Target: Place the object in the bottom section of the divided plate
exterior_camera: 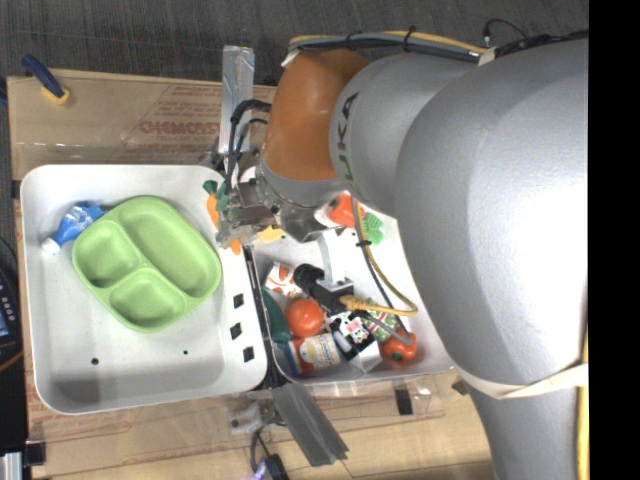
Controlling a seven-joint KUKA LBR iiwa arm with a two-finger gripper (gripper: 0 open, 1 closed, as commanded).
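Left bin (120, 363): green divided plate (80, 260), flat, in the upper half; its bottom section (150, 298) faces the bin's bare floor. A blue item (75, 218) touches the plate's upper-left rim.

Right bin (335, 256): tomato (306, 318), bottle (318, 350) just below it, and a red fruit (400, 348) at the lower right, all clustered. Which is the task's object cannot be told.

Tool (235, 223): over the wall between the bins, just right of the plate; whether wide, narrow or holding cannot be told. A small orange piece (212, 205) sits beside it.

Arm (450, 168): covers the right bin's upper part.

Tabletop (130, 423): carries both bins.
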